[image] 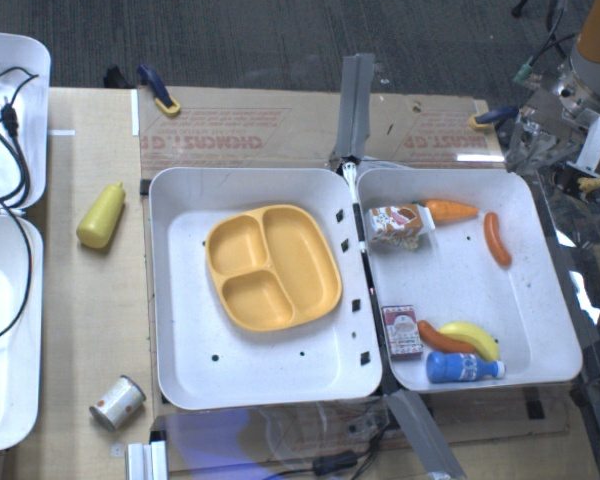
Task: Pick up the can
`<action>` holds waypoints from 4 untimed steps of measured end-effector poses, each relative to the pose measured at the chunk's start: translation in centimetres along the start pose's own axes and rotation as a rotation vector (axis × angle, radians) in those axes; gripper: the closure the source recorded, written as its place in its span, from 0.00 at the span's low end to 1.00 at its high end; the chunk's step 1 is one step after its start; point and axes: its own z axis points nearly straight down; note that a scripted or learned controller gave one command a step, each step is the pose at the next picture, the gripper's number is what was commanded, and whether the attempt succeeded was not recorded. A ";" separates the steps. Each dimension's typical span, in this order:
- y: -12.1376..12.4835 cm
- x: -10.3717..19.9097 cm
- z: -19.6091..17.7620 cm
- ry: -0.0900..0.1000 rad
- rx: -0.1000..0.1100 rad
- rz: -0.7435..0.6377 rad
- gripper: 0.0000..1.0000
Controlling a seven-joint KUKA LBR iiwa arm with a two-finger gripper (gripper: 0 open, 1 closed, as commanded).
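The can [117, 402] is a small silver tin with a reddish mark on its label. It lies on its side on the wooden bench, outside both bins, just off the front left corner of the left bin [170, 368]. My gripper [542, 136] hangs at the far right, above the back right corner of the right bin [555, 298]. That puts it far from the can, with both bins between them. Nothing shows in the gripper's grasp.
A yellow divided plate [273, 265] lies in the left bin. The right bin holds a crumpled packet [395, 225], a carrot [450, 209], a sausage [497, 239], a red box [401, 330], a banana [472, 338] and a blue bottle [463, 369]. A yellow mustard bottle [101, 216] lies on the bench at the left.
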 end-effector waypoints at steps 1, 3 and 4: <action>-4.1 4.6 4.7 0.001 0.000 -0.121 1.00; -8.5 -10.2 20.4 0.004 -0.003 -0.208 1.00; -8.6 -9.6 20.4 0.011 0.000 -0.216 0.00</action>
